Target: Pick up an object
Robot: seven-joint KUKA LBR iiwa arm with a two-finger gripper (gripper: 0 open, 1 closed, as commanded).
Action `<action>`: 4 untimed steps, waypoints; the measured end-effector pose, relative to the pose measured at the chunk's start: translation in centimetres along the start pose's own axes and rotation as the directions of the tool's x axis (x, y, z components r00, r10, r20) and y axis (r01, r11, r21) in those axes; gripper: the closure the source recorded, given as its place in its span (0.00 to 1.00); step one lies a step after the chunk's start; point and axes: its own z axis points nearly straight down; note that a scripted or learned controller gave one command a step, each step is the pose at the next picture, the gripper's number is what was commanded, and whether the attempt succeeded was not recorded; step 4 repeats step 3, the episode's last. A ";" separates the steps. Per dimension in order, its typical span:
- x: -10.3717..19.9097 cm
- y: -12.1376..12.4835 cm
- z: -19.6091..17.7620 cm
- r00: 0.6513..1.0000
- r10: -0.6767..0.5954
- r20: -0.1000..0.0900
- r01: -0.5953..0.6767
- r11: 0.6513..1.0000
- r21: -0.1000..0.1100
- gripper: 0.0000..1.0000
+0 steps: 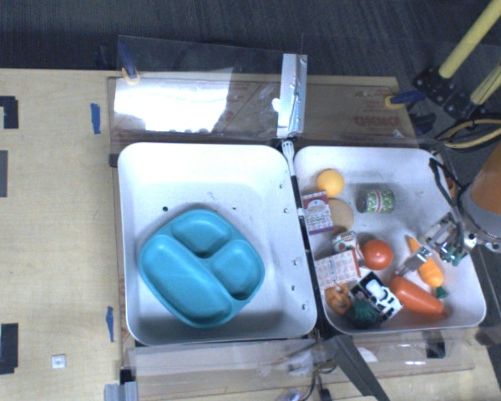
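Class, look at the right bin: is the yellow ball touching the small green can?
Apart. The camera view shows the yellow ball near the bin's left wall and the green can further right, with bare white bin floor plainly between them.

- My arm (494,192) is cut off by the right edge; little beyond the orange band shows
- My pincer (434,253) is a small blur over the right bin (417,159); its fingers can't be made out
- The carton labels (317,214) are too small to read
- The black-and-white thing (377,296) partly covers a dark green item (364,312); what it is I cannot tell
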 end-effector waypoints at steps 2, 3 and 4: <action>3.9 2.8 -5.5 0.988 0.155 0.003 -0.155 0.988 0.001 1.00; 6.1 9.4 -10.6 0.933 0.359 0.002 -0.359 0.934 0.000 1.00; 6.1 9.4 -10.6 0.933 0.359 0.002 -0.359 0.934 0.000 1.00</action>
